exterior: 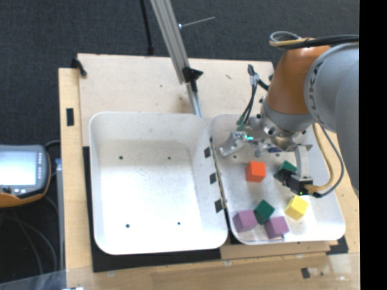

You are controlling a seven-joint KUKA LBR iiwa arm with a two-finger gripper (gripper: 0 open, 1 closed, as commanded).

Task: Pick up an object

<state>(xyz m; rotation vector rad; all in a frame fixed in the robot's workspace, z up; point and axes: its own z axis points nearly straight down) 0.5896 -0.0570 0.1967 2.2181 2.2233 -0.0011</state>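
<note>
We see the arm (314, 77) reaching in from the right, wrist bent down over the right bin (335, 225). The gripper (261, 142) hovers just beyond the orange cube (256, 171); its grip we cannot tell. Nearer lie a green cube (263, 211), a yellow cube (297, 208) and two purple blocks (245, 220).

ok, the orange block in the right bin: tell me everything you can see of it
The orange block is a small, matte, plain cube, foam or painted wood by its look. It sits flat on the floor of the right bin, in the upper middle, apart from the other blocks. Nothing touches it; the hand hangs above and to its left. It looks whole and unmarked.
</note>
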